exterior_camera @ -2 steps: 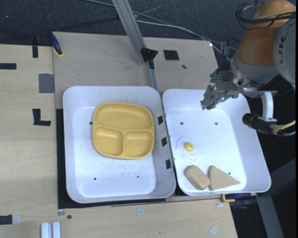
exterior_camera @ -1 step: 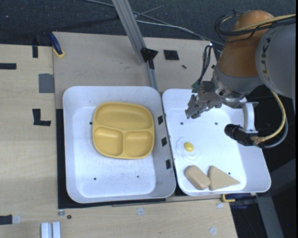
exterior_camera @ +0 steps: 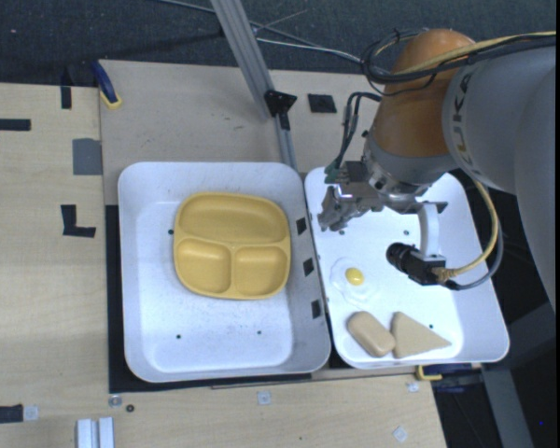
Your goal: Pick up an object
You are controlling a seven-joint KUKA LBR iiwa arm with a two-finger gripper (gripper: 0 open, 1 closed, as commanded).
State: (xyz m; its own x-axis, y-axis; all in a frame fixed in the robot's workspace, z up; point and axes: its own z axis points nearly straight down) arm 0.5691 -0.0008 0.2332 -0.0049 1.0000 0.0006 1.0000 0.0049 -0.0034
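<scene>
My gripper (exterior_camera: 337, 211) hangs over the right bin (exterior_camera: 476, 250), near its far left corner; I cannot tell its state. A small yellow piece (exterior_camera: 355, 276) lies by the bin's left edge. Two tan blocks (exterior_camera: 395, 334) sit at its near edge. A yellow tray (exterior_camera: 231, 245) fills the left bin (exterior_camera: 140, 278).

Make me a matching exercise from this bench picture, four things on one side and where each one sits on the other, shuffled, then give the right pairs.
Things:
1. yellow divided plate
2. fried egg toy
3. tan wedge
4. gripper

Places:
A. near corner of the right bin, beside the tan roll
B. over the far left part of the right bin
C. left bin
D. middle of the right bin, near its left wall

Pairs: 1-C, 2-D, 3-A, 4-B
</scene>
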